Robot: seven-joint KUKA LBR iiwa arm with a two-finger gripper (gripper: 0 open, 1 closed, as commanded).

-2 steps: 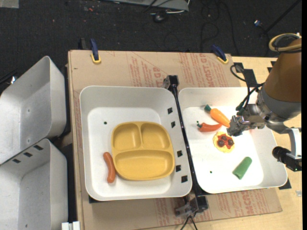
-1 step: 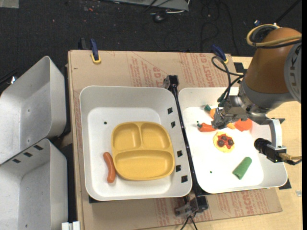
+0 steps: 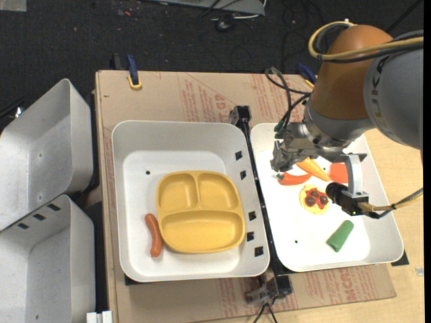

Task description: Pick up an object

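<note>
My gripper point(image 3: 284, 159) hangs low over the upper left part of the right bin point(image 3: 377, 247), under the grey and orange wrist. Just below it lie a small red piece point(image 3: 293, 178) and an orange carrot-like piece point(image 3: 314, 168); whether the gripper touches either I cannot tell. A red-orange piece point(image 3: 339, 172) lies right of them. A round yellow toy with red spots point(image 3: 314, 199) rests in the bin's middle, partly under a black part of the tool. A green cylinder point(image 3: 340, 235) lies towards the bin's front.
The left bin point(image 3: 128, 180) holds a yellow divided plate point(image 3: 200, 210) and a brown-orange sausage point(image 3: 155, 234) at its left side. Cables run from the wrist over the right bin. White angled panels point(image 3: 40, 180) stand left of the bench.
</note>
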